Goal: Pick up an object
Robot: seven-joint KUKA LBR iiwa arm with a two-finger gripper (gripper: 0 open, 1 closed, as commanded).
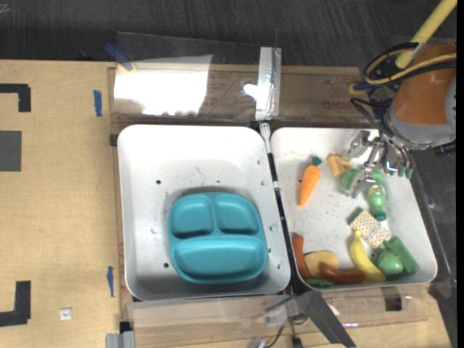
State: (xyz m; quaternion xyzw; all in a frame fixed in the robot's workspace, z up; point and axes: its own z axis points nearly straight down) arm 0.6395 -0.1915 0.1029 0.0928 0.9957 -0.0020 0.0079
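Camera view puts the gripper [371,167] low in the right bin [424,227], over a small green toy [376,199] just below it, beside an orange carrot [309,183] lying upright to the left; finger state cannot be told.

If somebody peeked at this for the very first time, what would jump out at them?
Probably the big teal plate with three sections, sitting in the left bin. Next, the bright orange carrot in the right bin, with a pile of toy food along that bin's near edge, including a yellow banana. The robot's claw hangs over the far right corner of that bin.
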